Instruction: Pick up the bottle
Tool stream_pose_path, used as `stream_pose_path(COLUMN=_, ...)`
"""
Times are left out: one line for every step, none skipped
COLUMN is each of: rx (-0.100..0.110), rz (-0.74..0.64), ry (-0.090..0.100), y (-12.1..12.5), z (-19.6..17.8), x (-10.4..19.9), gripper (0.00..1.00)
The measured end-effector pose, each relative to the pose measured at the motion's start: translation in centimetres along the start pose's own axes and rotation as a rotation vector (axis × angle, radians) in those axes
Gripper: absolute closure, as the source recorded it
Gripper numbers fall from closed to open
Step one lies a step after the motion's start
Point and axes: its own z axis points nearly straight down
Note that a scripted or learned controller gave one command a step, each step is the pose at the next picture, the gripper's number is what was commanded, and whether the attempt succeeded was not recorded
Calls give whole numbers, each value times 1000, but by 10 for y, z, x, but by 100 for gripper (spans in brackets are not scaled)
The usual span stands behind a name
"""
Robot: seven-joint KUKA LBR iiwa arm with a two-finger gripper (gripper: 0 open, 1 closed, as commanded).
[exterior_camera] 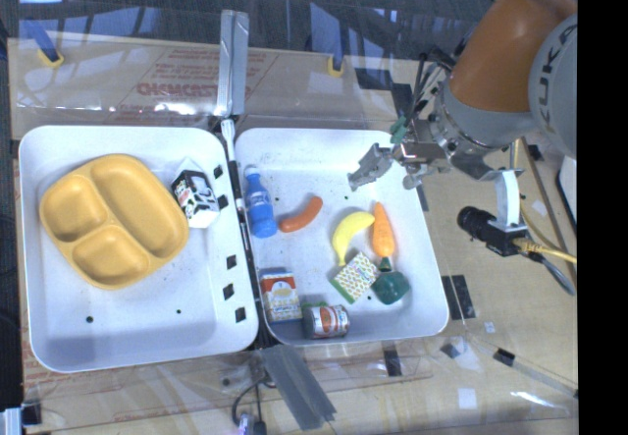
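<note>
Can (325, 320): lies on its side at the near rim of the right bin (432, 310), toward the camera from the bottle and right of it.
Carton (280, 294): small, red and white, touching the can's left end, straight toward the camera from the bottle.
Bottle (258, 202): blue with a white cap, lying flat against the right bin's left wall, cap pointing away from the camera; nothing grips it.
Sausage (301, 214): red-orange, just right of the bottle, tilted.
Banana (349, 233): yellow, further right of the bottle, past the sausage.
Carrot (383, 232): orange, touching the banana's right side, well apart from the bottle.
Packet (354, 277): green-and-white patterned, right of the bottle and nearer the camera, below the banana.
Green thing (390, 288): dark, just right of the packet; its kind cannot be told.
Jaws (370, 166): grey, over the right bin's far right part, well right of the bottle and above the banana; nothing shows between them, and how far apart they stand cannot be told.
Arm (510, 55): grey with an orange band, far right of the bottle.
Tray (111, 217): yellow, three compartments, in the left bin (59, 345), well left of the bottle.
Milk carton (196, 193): black and white, just left of the bottle across the bin walls, touching the tray's right edge.
Counter (510, 325): carries both bins.
</note>
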Motion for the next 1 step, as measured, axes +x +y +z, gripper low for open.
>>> stream_pose_path(rx=0, rz=-79, ry=-1, y=-25, z=39, x=83, gripper=0)
